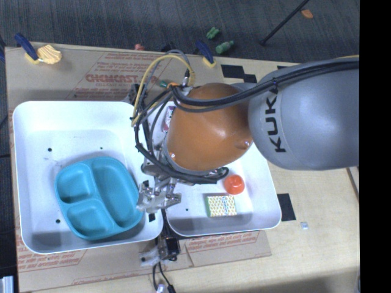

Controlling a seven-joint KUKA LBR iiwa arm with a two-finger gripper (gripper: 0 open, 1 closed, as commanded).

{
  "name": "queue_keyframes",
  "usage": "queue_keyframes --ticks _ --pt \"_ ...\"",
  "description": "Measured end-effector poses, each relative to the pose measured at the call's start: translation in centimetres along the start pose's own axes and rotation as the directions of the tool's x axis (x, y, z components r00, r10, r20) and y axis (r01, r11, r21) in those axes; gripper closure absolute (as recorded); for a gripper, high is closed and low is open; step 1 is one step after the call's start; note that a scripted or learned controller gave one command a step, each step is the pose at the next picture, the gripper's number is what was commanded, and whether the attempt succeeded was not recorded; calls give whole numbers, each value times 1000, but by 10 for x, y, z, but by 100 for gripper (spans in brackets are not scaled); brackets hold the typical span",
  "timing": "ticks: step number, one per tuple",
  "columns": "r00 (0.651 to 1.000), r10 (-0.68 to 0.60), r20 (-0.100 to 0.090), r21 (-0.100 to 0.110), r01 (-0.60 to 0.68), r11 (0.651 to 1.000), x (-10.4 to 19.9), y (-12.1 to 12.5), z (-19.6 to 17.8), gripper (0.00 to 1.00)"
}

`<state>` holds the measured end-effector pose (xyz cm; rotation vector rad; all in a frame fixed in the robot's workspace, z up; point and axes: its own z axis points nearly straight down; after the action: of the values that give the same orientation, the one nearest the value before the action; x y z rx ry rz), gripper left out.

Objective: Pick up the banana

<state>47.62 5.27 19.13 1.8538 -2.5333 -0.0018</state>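
Camera view is showing the arm (256, 127) reaching in from the right, its orange band sitting over the middle of the frame. The gripper (157, 197) is hanging at the lower centre, above the seam between the two white bins (36, 121); its state cannot be told. A blue divided tray (95, 197) is lying in the left bin. An orange ball (234, 184) and a patterned sponge (220, 206) are resting in the right bin. The banana cannot be made out.

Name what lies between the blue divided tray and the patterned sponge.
In the camera view, the gripper sits between the blue divided tray and the patterned sponge, over the bins' adjoining rims.
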Motion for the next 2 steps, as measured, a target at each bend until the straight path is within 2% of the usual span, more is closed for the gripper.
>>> queue_keyframes --ticks 1,2 --pt "964 -267 -1 13 267 964 -49 11 78 100" --pt "891 -454 -12 19 454 891 -85 17 84 100"
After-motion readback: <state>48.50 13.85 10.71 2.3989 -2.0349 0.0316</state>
